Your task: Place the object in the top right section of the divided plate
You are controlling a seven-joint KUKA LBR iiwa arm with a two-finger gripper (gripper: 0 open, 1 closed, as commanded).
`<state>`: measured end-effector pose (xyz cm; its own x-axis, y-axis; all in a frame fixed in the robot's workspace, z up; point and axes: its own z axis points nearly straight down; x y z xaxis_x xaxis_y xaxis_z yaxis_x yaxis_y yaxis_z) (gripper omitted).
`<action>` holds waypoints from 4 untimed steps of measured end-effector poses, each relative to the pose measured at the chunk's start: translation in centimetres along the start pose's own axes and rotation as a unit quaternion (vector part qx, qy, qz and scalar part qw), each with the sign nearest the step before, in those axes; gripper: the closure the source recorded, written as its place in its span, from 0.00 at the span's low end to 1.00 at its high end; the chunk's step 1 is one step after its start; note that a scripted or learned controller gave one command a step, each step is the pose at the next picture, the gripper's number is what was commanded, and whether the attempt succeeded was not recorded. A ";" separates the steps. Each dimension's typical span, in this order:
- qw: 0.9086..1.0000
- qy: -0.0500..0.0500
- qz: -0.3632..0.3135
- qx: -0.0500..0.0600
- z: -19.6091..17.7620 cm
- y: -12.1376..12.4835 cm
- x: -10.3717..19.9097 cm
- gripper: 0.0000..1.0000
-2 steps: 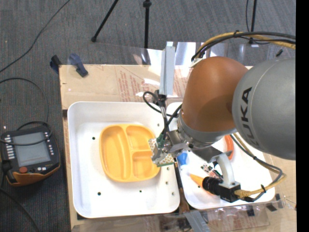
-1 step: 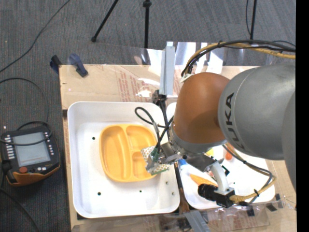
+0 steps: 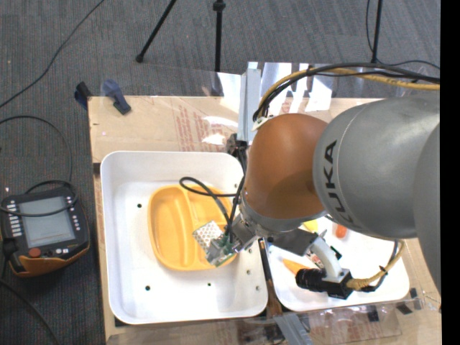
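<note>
A yellow divided plate [image 3: 172, 225] lies in the left white bin [image 3: 122, 264]. The arm reaches in from the right, and its orange band and wrist cover the plate's right side. My gripper [image 3: 218, 246] hangs over the plate's lower right part, with a pale perforated piece and a green circuit board showing at its tip. Whether anything sits between the fingers is hidden. In the right bin [image 3: 392, 282] an orange piece [image 3: 293, 266] lies near the left wall, and a small red-orange object [image 3: 340, 231] peeks out under the arm.
A black cable [image 3: 198, 189] loops over the plate's middle. A black connector with yellow wiring [image 3: 327, 282] hangs over the right bin. A teach pendant [image 3: 44, 228] lies on the floor at left. Tripod legs stand behind the bench.
</note>
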<state>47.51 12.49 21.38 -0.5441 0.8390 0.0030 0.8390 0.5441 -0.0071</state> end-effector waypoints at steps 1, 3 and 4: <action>0.965 0.000 0.263 0.001 8.9 4.9 -4.5 1.00; 0.976 0.000 0.219 0.001 3.6 5.3 1.7 1.00; 0.976 0.000 0.219 0.001 3.6 5.3 1.7 0.00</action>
<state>50.96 16.80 17.77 -0.1336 0.9910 -0.0010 0.9910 0.1336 -0.0089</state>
